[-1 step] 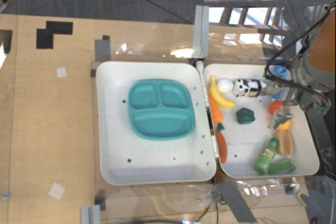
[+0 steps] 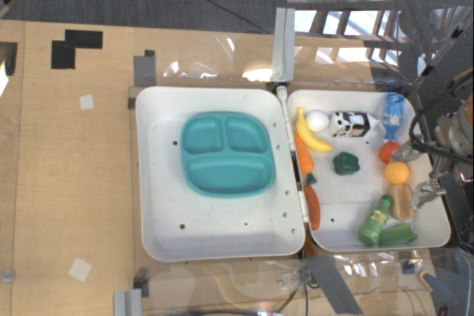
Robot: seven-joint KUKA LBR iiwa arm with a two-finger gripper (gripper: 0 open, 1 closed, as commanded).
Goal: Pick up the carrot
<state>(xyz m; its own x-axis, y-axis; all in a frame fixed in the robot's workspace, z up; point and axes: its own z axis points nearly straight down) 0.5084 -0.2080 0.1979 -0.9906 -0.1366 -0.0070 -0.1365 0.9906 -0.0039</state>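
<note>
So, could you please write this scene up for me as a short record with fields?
target: carrot, lying along the right bin's left wall
next to it: banana above, red pepper below
gripper: at the right bin's right edge, near the orange, away from the carrot
left bin: holds a teal divided plate
task state: carrot not yet grasped

The arm [image 2: 452,137] is cut off by the picture's edge at 3 o'clock, so its upper links go out of sight. Its gripper [image 2: 429,174] is a tangle of dark cable and grey metal; how it stands cannot be told. The carrot [image 2: 304,157] lies close against the wall of the right bin [image 2: 437,233], at that bin's 9 o'clock, its top end tucked under the banana [image 2: 311,135].
</note>
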